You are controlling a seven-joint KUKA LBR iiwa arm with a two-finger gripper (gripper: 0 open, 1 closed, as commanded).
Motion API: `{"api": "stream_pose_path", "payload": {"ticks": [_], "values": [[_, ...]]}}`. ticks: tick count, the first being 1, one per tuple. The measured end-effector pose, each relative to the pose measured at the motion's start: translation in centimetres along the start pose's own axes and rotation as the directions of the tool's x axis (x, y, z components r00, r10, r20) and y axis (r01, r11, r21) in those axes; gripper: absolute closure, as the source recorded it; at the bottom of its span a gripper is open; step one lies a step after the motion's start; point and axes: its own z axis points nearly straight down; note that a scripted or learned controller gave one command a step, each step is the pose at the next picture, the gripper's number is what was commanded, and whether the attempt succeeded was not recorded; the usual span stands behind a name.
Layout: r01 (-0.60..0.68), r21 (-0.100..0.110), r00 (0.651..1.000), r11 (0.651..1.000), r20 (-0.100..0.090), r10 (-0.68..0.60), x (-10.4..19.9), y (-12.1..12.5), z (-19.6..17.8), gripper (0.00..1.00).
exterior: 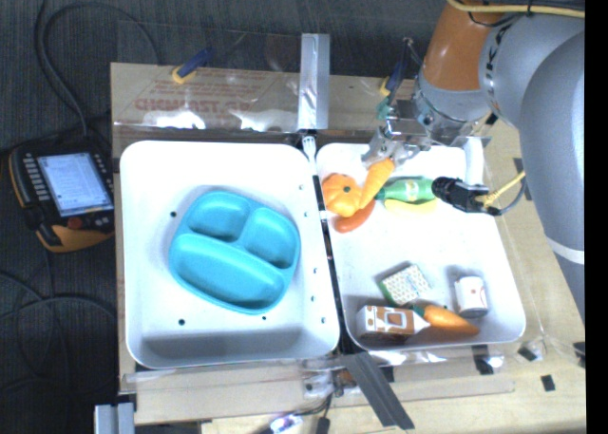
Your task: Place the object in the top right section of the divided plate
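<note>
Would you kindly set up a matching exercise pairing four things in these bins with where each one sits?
Things:
1. divided plate
2. green bottle
3. carrot
4. white can

Places:
A. right bin, near edge, beside a brown carton
B. left bin, middle
C. right bin, far end, below the gripper
D. right bin, near right corner

Pairs: 1-B, 2-C, 3-A, 4-D

Grey arm with its orange band (463, 38) reaches in over the right shallow white bin (503, 261), two-finger gripper (388, 155) just above an orange carrot-shaped toy (377, 179). The blue three-section divided plate (235, 249) sits in the left white bin (142, 233).
</note>
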Motion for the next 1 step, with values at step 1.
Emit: {"api": "stream_pose_path", "payload": {"ticks": [1], "values": [[0.101, 0.001, 0.995, 0.995, -0.006, -0.101, 4.17, -13.08, 2.14, 1.00]]}}
